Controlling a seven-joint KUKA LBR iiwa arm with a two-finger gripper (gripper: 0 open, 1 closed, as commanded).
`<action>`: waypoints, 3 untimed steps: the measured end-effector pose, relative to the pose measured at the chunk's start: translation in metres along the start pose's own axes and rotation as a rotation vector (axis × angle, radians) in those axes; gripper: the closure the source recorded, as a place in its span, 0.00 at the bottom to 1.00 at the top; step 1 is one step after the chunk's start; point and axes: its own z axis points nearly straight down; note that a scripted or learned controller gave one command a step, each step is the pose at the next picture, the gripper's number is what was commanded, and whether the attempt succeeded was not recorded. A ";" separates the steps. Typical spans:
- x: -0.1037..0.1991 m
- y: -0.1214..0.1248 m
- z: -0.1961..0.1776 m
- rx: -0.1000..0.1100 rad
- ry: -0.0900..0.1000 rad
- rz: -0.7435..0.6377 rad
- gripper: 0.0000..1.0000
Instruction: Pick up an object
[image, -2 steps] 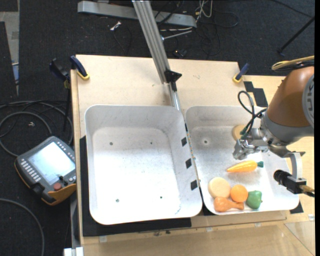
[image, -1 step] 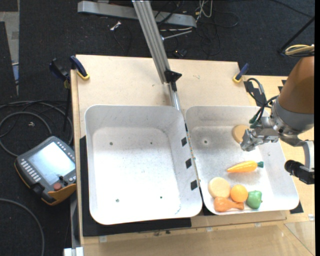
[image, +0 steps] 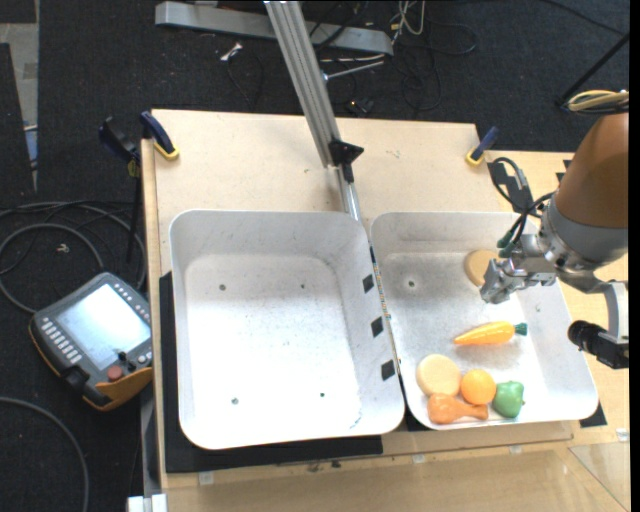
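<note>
The right bin (image: 560, 395) holds all the objects. Lying across its middle is a toy carrot (image: 487, 335), orange-yellow with a small green tip at its right end, pointing left and sitting flat on the white floor. Near the front edge of that bin a cluster sits close together: a pale cream round piece (image: 438, 375), an orange ball (image: 478, 386) just right of it, a green pepper-like piece (image: 509, 398) further right, and an orange pear-shaped piece (image: 450, 409) nearest the front rim, touching the cream piece and the ball.

Towards the far side of the same bin lies a tan, flat round piece (image: 477, 266), partly hidden by the arm's wrist. The gripper (image: 497, 289) hangs low over the bin floor just right of and nearer than this tan piece, and above the carrot in the view; the carrot lies apart from it. How wide its tip stands cannot be told, and nothing can be seen held there.

The left bin (image: 270, 325) is white with faint dark speckles. A slanted metal pole (image: 312, 95) stands at the far side between the bins, and a teach pendant (image: 90, 340) lies on the floor to the left.
</note>
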 end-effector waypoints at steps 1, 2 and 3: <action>0.055 -0.002 0.009 0.003 0.003 -0.005 1.00; 0.106 0.002 -0.005 -0.001 0.003 -0.006 1.00; 0.159 -0.004 -0.015 0.000 0.003 -0.005 1.00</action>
